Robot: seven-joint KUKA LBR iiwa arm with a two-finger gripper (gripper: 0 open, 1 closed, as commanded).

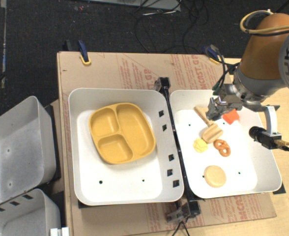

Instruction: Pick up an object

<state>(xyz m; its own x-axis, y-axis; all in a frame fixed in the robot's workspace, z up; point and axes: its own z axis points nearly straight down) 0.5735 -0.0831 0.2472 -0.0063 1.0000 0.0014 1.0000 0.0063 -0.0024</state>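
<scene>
My gripper (214, 113) hangs over the back of the right bin (262, 181), its fingers pointing down. Just left of it lies a tan stick (200, 114). An orange-red block (230, 117) sits right beside the gripper on its right. Below the gripper lie a tan bun-like piece (211, 132), a small yellow piece (200, 145), an orange pretzel (222, 147) and a round beige cookie (215, 176). Nothing shows between the fingers.
The left bin (85, 181) holds a yellow divided plate (122, 132). A black divider (173, 141) runs between the two bins. An empty white tub (16, 141) stands off the bench at the far left.
</scene>
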